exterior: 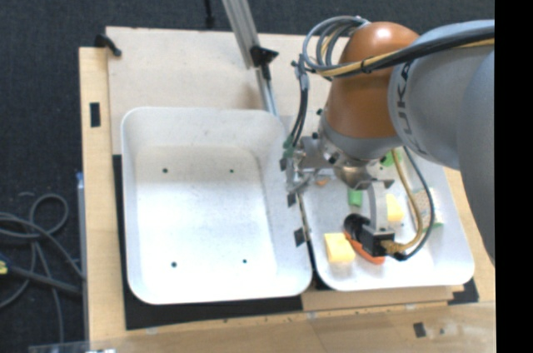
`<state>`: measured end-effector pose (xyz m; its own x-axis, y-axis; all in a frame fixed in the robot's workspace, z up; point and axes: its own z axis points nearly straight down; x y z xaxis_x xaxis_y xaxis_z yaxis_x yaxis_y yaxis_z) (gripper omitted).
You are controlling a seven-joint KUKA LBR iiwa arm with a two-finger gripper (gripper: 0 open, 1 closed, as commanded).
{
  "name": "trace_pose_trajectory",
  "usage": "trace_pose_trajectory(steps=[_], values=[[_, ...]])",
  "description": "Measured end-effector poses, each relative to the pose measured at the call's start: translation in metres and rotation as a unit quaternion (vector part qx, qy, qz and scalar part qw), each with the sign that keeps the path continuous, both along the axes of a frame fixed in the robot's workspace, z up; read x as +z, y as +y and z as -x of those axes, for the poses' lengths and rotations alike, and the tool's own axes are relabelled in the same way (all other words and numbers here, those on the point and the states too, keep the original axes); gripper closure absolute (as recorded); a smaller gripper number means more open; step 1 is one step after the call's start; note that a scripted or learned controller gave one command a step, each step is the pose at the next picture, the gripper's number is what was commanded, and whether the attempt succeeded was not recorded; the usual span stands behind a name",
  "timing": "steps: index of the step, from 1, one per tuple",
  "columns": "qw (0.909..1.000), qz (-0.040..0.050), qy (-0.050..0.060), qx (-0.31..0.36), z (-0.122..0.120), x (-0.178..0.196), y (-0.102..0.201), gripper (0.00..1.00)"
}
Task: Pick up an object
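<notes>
Above the right bin the arm hangs, seemingly near a yellow block.

Two white bins, one yellow block and one orange object are here.

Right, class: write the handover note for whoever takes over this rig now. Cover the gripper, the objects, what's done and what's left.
The gripper is low over the right bin, tucked under the wrist; no object can be seen held in it.
Objects: the yellow block lies near that bin's front left corner, with the orange item right beside it. The small green piece sits close to the gripper.
Done: no pick is visible yet.
Left: grasp one object and lift it out of the bin.
</notes>
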<state>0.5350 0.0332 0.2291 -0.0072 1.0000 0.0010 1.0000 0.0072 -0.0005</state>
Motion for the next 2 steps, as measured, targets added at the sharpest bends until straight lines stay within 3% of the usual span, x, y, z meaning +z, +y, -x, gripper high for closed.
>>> trace_pose_trajectory(steps=[1,2], values=[[1.0000,-0.0012,0.000,0.001,0.0161,0.0079,0.0562,1.00],[1.0000,-0.0010,0.000,-0.002,0.0156,0.0074,0.0530,0.00]])
